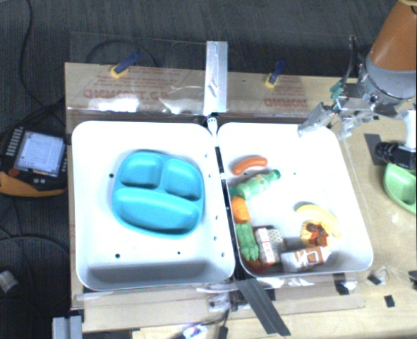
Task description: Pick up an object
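Observation:
My gripper (329,124) hangs over the far right corner of the right bin (349,189), its two fingers spread and nothing between them. Below it the bin holds several toy foods. An orange sausage (249,164) lies near the divider, with a green bottle (255,185) just beneath it. Along the left wall lie an orange carrot piece (239,209) and a green vegetable (246,240). A yellow banana (317,214) rests at mid-right. A small brown box (268,244) and a white carton (303,259) lie at the front.
A blue divided plate (159,191) sits in the left bin (95,260). A white upright post (216,76) stands behind the seam between the bins. A green bowl-like object (403,183) rests on the bench at the right.

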Robot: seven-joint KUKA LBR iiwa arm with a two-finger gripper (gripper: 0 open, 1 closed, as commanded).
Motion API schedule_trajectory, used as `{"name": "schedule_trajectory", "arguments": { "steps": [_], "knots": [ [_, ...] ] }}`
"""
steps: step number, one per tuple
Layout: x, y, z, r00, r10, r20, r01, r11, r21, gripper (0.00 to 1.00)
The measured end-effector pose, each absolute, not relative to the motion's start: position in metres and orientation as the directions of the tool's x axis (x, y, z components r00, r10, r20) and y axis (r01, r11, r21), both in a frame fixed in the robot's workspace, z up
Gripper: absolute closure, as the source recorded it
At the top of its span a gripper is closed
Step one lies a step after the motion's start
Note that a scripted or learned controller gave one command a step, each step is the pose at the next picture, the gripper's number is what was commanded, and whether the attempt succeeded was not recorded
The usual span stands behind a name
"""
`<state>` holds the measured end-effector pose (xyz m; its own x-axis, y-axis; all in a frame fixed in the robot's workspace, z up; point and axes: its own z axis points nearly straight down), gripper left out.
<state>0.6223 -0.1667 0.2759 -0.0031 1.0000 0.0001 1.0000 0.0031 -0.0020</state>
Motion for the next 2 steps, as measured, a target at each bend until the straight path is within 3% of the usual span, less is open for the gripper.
{"name": "schedule_trajectory", "arguments": {
  "steps": [1,2],
  "knots": [
    [0.642,-0.099,0.160,-0.008,1.000,0.000,1.000,0.008,-0.004,0.00],
    [0.600,-0.074,0.183,0.039,0.999,0.001,0.999,-0.039,-0.004,0.00]
  ]
}}
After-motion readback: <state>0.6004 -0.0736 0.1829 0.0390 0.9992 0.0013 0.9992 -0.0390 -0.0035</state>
